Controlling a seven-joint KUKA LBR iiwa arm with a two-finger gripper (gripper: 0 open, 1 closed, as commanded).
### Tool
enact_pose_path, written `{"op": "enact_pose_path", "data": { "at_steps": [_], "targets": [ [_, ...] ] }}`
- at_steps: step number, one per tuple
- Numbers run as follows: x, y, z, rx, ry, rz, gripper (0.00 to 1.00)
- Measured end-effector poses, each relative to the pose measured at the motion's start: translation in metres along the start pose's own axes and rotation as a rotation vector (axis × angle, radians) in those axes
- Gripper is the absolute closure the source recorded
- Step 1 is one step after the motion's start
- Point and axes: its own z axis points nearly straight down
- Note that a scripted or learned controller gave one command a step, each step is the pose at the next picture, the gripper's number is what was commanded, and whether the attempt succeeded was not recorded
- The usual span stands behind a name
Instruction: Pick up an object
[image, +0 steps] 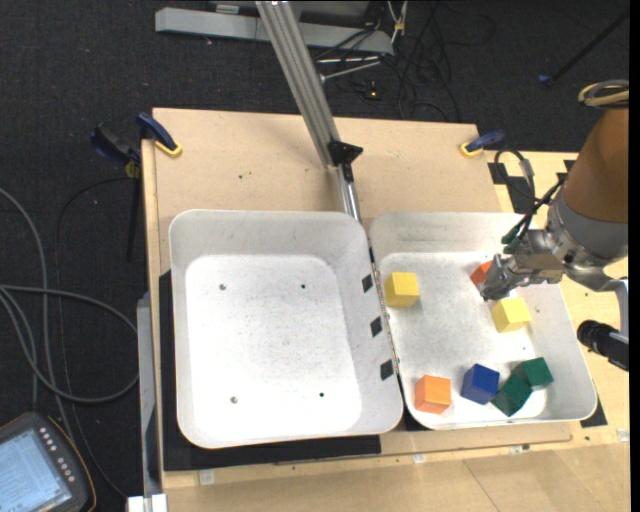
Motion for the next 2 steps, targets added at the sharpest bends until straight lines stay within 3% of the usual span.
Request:
{"op": "enact_pose_path", "data": {
  "at_steps": [2],
  "targets": [
    [0.1,0.038,0.012,0.0,0.001,-0.001,1.0]
  ]
}}
